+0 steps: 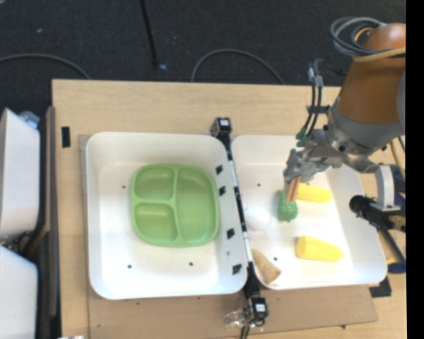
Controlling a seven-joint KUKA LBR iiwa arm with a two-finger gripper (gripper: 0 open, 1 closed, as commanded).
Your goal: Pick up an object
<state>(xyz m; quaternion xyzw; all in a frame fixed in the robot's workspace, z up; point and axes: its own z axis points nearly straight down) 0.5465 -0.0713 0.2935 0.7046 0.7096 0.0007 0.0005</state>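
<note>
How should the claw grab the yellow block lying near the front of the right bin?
The yellow wedge-shaped block lies flat on the floor of the right white bin, its long side running left to right, with bare floor around it. Coming straight down from above and pinching across its narrow middle, front to back, looks best. The small brown piece to its left sits apart, so it likely won't get in the way.

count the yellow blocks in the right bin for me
2. One yellow block lies just right of the gripper, beside the green item. The other yellow block lies nearer the bin's front edge. The arm could hide more.
</note>
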